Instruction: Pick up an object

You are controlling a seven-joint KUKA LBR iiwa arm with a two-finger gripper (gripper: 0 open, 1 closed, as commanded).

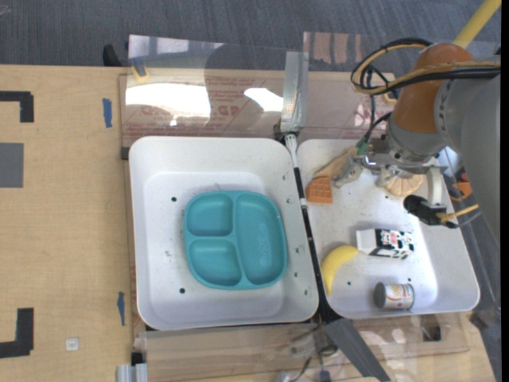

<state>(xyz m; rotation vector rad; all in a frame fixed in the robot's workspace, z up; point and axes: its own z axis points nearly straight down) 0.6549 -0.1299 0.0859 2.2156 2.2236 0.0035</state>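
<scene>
Can (pixel 394 295) lies well below fingers (pixel 374 162).

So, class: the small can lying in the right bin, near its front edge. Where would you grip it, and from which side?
Grip the can across its round body at mid-length, coming straight down from above. It lies on its side with its ends pointing left and right, so the fingers should close front to back. The bin's front rim is close, leaving little room there.
</scene>
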